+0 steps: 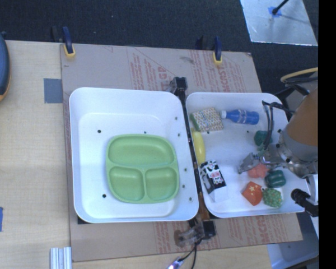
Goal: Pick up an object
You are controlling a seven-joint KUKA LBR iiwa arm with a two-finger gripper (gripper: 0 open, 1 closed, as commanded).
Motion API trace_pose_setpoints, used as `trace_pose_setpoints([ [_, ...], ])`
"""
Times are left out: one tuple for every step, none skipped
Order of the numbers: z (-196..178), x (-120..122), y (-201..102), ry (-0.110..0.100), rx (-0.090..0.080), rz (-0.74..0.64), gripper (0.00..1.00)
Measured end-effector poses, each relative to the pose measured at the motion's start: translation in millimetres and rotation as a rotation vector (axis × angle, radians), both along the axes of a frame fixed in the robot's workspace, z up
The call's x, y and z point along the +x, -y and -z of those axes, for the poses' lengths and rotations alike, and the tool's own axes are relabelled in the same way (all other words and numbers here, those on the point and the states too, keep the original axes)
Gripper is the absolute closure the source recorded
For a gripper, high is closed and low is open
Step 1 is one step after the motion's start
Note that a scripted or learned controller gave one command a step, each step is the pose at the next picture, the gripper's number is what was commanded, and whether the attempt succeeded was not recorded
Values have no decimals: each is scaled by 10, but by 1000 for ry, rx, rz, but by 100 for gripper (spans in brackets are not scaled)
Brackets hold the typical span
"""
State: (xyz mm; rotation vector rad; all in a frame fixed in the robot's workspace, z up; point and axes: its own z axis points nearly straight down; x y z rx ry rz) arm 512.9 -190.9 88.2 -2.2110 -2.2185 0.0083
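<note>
I saw the gripper (pixel 251 164) low over the right bin (pixel 229 206), above a cluster of small toys.

Nearest me, at the bin's five o'clock, lay a red block (pixel 252 193) touching a speckled green piece (pixel 272 197); at seven o'clock lay a black-and-white toy (pixel 213 176). Just past the block, a dark green piece (pixel 276 178) and an orange-red piece (pixel 258 171) sat beside the gripper; I could not tell whether its fingers were apart or together, and nothing showed between them. Farther on lay a yellow banana (pixel 199 145) at nine o'clock, a patterned sponge (pixel 207 119) at eleven, a blue bottle (pixel 241 116) at twelve. The left bin (pixel 84 150) held a green divided plate (pixel 141 168).
</note>
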Motion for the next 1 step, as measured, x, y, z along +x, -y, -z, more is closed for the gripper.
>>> trace_pose_setpoints([
  [-149,35,17,7,-4,-2,100],
])
